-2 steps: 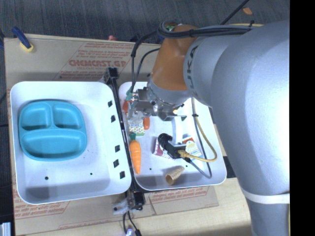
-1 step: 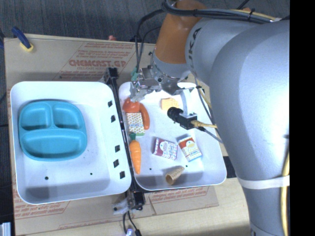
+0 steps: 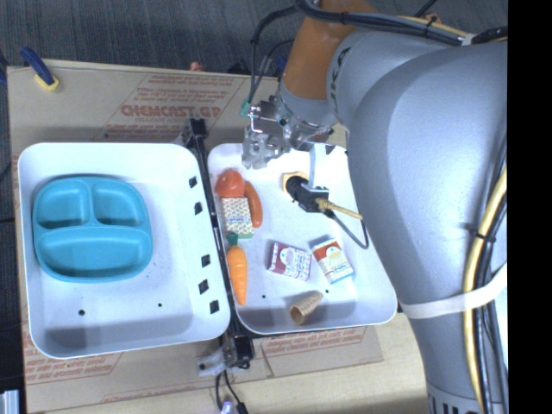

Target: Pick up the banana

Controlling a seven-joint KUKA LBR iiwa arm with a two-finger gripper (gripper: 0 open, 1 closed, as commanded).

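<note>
From where I stand the gripper (image 3: pixel 259 149) hangs over the far corner of the right bin (image 3: pixel 366 274), just above a round red toy (image 3: pixel 228 182), presumably hunting the banana, which I cannot pick out, perhaps hidden under the arm (image 3: pixel 414 145); whether its grip is open or closed I cannot tell.

Red print reading "CHEMCAST GP" stood on the brown sheet (image 3: pixel 129 93); labels on the small cartons (image 3: pixel 289 261) were illegible.

Bench (image 3: pixel 129 93), brown printed cardboard top, carries 2 shallow white bins side by side: one bin (image 3: pixel 172 304) at 9 o'clock, other bin (image 3: pixel 267 302) approx. 3 o'clock, rims touching. Blue-yellow clip (image 3: pixel 39 67) at 10 o'clock corner.
</note>
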